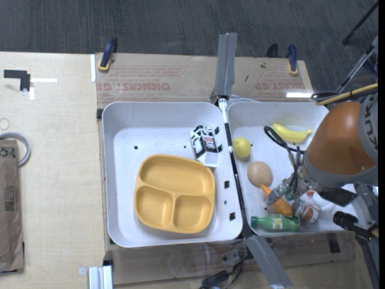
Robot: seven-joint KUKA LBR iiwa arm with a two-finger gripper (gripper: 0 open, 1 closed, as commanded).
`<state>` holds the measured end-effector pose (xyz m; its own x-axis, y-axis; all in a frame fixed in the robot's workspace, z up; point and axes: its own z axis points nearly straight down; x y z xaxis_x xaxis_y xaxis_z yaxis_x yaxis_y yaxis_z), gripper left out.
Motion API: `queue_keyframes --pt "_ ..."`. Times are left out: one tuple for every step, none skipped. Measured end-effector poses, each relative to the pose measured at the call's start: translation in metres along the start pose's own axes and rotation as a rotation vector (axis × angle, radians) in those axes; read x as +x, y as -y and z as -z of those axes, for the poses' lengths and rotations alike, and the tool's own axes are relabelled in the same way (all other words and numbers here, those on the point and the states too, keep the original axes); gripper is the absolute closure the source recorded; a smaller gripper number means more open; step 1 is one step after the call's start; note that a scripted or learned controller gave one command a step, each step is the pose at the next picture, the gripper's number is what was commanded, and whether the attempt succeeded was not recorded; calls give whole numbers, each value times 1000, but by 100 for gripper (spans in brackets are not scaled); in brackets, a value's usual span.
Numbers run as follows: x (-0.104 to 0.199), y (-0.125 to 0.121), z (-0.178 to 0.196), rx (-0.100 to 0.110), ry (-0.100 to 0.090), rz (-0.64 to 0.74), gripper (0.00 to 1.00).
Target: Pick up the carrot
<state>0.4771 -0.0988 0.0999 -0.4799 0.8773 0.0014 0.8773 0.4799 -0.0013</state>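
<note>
The orange carrot [275, 202] lies in the right bin [258, 116], just below a tan egg-shaped ball [260, 174] and above a green bottle [275, 223]. My gripper [284, 192] is low over the carrot's right end, with its metal fingers [280, 192] at the carrot. The arm's orange band and grey wrist cover the bin's right part, so I cannot make out the gap between the fingers or whether they have the carrot.
A yellow banana [290, 133] and a small yellow lemon [242, 147] lie at the back of the right bin. A red and white can [308, 212] lies right of the carrot. The left bin [120, 161] holds a yellow divided plate [175, 193] and a black and white packet [205, 142].
</note>
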Motion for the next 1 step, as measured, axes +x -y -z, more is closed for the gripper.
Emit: queue_keyframes --pt "-6 -37 91 1 2 -301 100"
